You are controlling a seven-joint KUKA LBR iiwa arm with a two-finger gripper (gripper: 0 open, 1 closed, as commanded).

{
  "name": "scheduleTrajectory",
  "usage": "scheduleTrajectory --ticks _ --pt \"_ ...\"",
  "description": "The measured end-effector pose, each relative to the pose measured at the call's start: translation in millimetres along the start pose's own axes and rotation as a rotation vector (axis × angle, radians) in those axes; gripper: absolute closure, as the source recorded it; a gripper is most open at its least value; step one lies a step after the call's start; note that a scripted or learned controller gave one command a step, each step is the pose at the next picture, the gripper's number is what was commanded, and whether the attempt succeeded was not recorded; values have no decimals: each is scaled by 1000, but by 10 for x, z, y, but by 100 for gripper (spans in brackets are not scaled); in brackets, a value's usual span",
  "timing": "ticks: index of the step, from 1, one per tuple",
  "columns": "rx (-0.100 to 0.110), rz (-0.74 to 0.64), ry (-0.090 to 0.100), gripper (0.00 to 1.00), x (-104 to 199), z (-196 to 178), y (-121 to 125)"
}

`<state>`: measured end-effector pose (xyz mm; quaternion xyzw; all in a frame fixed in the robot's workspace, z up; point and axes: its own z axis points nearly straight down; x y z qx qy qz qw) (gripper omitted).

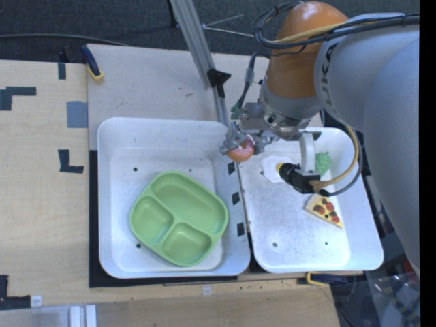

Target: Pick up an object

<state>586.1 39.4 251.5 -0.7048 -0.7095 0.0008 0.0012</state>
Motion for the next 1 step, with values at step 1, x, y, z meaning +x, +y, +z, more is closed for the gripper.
scheduleTrajectory --ticks 1 --pt "-1 0 0 100 559 141 147"
